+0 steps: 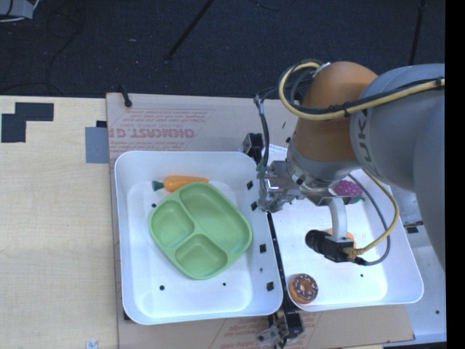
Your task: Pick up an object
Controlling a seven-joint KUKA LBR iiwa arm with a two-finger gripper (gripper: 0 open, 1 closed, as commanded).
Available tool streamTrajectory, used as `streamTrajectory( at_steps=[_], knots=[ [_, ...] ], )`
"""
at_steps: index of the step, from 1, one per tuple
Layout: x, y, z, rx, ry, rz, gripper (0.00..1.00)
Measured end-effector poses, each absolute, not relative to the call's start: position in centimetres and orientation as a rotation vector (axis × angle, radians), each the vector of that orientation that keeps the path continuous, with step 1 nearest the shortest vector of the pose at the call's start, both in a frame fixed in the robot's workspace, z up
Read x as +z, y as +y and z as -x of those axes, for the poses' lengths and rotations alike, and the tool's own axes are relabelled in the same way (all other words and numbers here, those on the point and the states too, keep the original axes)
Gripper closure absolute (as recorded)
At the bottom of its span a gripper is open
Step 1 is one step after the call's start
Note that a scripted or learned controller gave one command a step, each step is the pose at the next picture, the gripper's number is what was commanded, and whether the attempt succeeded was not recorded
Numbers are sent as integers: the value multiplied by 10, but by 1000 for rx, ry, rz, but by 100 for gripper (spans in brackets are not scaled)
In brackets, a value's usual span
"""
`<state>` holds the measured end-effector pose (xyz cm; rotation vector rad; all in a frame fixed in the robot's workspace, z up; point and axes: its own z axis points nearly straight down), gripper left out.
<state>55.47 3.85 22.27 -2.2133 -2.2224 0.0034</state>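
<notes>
Red upside-down print on the cardboard [156,131] is unreadable; the grey arm [396,122] shows "UK".

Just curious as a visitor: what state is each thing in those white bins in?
Green plastic three-section plate: flat, right way up, empty.
Orange toy carrot: on its side, beside the plate.
Brown-iced toy doughnut: lying flat, icing up.
Purple object: partly hidden under arm.
</notes>
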Motion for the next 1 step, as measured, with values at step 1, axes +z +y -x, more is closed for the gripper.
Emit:
streamTrajectory(
  at_steps=[1],
  knots=[
    [214, 94, -555, 4, -2223, 2214, 100]
  ],
)
